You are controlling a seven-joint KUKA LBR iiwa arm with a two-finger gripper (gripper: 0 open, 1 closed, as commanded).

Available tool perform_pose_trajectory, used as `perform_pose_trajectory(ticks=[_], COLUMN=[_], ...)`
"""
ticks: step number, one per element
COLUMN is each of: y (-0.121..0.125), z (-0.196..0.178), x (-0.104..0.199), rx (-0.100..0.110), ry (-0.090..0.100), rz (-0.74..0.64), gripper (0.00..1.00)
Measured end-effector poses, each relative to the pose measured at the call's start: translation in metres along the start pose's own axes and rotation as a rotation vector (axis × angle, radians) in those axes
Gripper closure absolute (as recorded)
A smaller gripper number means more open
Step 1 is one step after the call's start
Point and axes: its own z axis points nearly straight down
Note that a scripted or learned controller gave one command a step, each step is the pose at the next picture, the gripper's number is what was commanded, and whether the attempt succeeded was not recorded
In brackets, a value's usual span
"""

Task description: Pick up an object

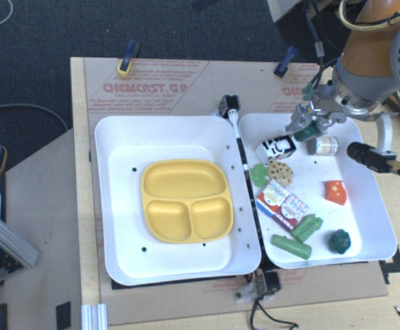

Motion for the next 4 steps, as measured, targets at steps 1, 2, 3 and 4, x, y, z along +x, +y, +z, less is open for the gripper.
perform_pose_trajectory(ticks=[1,2,3,4], y=[-0.005,-0.008,-0.007,-0.004], z=[0.002,0.013,-0.006,0.003], x=[0.065,0.125,0.128,0.137], rx=[0.005,0.007,-0.002,0.002], ry=[0.002,0.002,-0.001,-0.001], rz=[0.0,-0.001,0.004,0.005], gripper=[1.0,1.0,1.0,1.0])
